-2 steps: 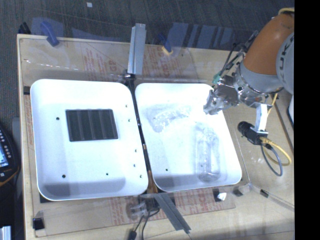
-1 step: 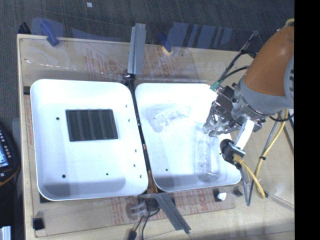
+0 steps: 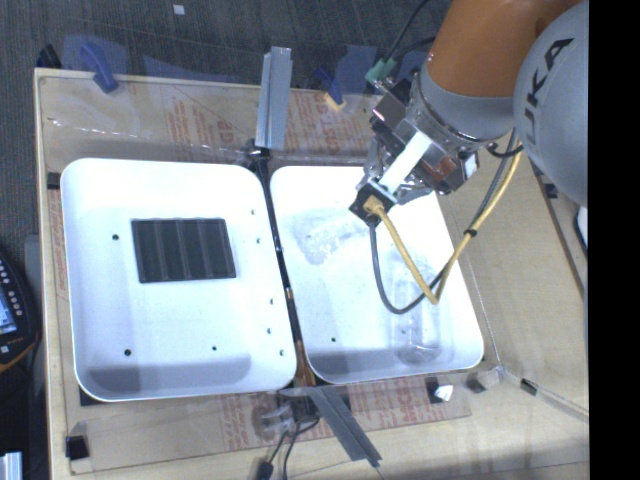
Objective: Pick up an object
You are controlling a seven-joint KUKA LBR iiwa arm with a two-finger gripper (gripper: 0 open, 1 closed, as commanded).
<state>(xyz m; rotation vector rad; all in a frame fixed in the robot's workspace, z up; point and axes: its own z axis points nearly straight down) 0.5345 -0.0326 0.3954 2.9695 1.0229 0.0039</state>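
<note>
Arm (image 3: 500, 48) is cut off at top and right edges and hides the far-right corner of right bin (image 3: 345, 318). Far clear item (image 3: 325, 234) and near clear item (image 3: 418, 320) in that bin are too faint against white to identify. Black device (image 3: 12, 313) is cropped at left edge.

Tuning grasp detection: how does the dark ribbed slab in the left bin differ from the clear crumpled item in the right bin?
The dark ribbed slab is opaque and stands out sharply against the left bin; the clear crumpled item is see-through and barely shows against the right bin. The slab is a neat flat rectangle; the clear item has an irregular outline. The slab looks larger than the item. Both lie on bin floors.
</note>
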